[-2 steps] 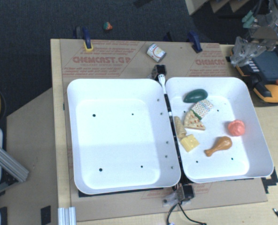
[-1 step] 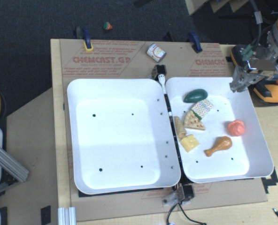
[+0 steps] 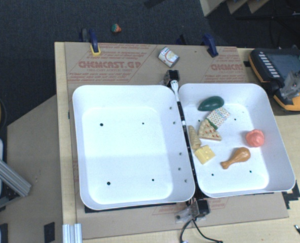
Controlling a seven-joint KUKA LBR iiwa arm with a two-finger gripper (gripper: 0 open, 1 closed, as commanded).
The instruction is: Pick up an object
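Note:
The right bin point(image 3: 276, 161) holds several small toys. A dark green oval point(image 3: 211, 104) lies near its far side, with a green-and-white patterned packet point(image 3: 218, 117) just in front of it. A tan triangular wedge point(image 3: 209, 131) touches the packet. A pale stick-shaped piece point(image 3: 193, 137) lies along the bin's left wall. Close to the stick's near end sits a yellow block point(image 3: 204, 154). An orange-brown toy drumstick point(image 3: 236, 157) lies toward the near right, and a pink ball point(image 3: 255, 137) sits by itself at the right.
The left bin point(image 3: 89, 105) adjoins the right one. On the cardboard behind the bins lie a small white box point(image 3: 168, 56) and two blue clamps point(image 3: 94, 40) point(image 3: 209, 45). A black and yellow handheld unit point(image 3: 279, 70) rests at the bench's right edge.

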